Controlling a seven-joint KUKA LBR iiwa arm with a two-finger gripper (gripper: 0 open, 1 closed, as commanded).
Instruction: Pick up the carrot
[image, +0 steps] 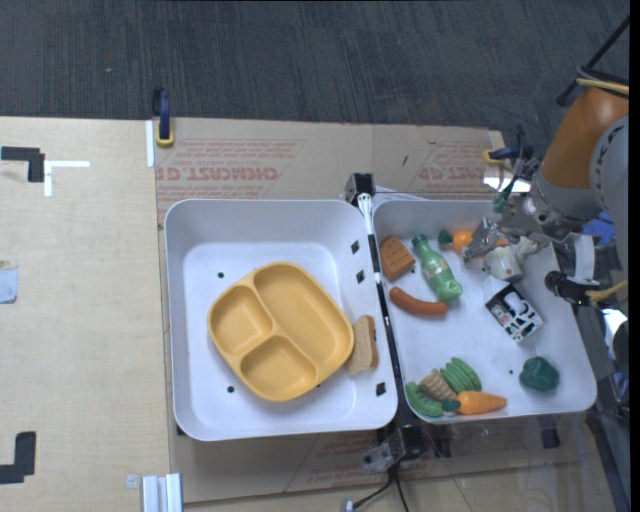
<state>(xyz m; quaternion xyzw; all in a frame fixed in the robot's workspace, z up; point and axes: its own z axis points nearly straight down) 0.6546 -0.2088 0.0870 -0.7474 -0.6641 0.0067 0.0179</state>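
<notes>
White plastic formed both bins. One bin (190, 300) held a yellow divided plate (280, 330) with a bread slice (364, 344) beside it. Its neighbour (565, 330) held a green bottle (437, 267), a sausage (418, 303) and the carrot (480, 403) at its near edge, beside pea pods (460, 375). At the far side sat the gripper (487, 243); its grasp could not be judged.

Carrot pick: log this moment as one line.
target: carrot, right bin's near edge, beside green pods | hand: far end of right bin, near green bottle | carrot not held
</notes>
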